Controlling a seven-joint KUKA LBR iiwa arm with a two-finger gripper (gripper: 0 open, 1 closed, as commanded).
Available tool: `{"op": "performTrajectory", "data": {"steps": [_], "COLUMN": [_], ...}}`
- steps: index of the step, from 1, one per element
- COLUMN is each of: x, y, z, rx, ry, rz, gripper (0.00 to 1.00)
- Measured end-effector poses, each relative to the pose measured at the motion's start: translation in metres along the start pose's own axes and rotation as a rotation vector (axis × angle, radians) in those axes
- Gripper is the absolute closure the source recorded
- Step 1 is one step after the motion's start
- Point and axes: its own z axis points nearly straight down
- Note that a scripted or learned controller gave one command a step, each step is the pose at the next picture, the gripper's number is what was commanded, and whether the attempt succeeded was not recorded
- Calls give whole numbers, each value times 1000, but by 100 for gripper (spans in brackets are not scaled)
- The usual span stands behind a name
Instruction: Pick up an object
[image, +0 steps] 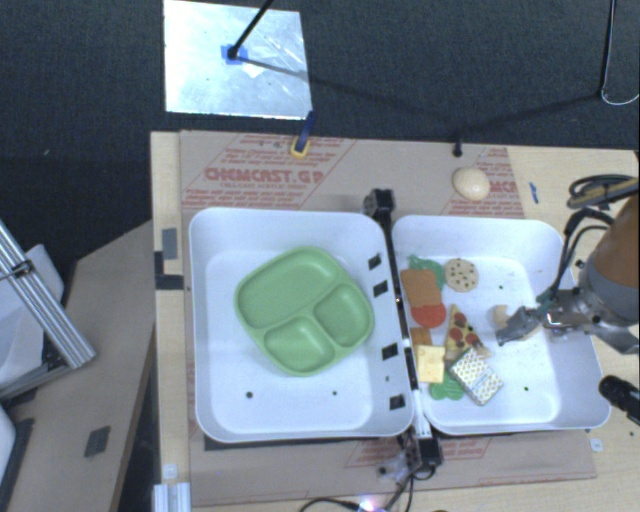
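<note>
**Around the bins**

A green divided plate (305, 311) lies in the left white bin (215, 400). Printed brown cardboard (265, 175) covers the desk (110, 330) beneath both bins. A pale round object (471, 183) rests on it behind the right bin. A shiny sheet (238, 60) lies on the dark floor beyond.

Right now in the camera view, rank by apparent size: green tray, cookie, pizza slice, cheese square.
1. green tray, by far the largest
2. pizza slice and cheese square, which look about alike, so no ranking between them
3. cookie, slightly smaller, though the margin is thin
</note>
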Motion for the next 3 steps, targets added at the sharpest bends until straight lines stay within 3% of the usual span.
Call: {"op": "performTrajectory", "data": {"steps": [2, 3], "x": [5, 4], "y": [3, 5], "z": [89, 76], "rx": [-2, -10], "ry": [3, 0], "rz": [0, 0], "gripper": [0, 100]}}
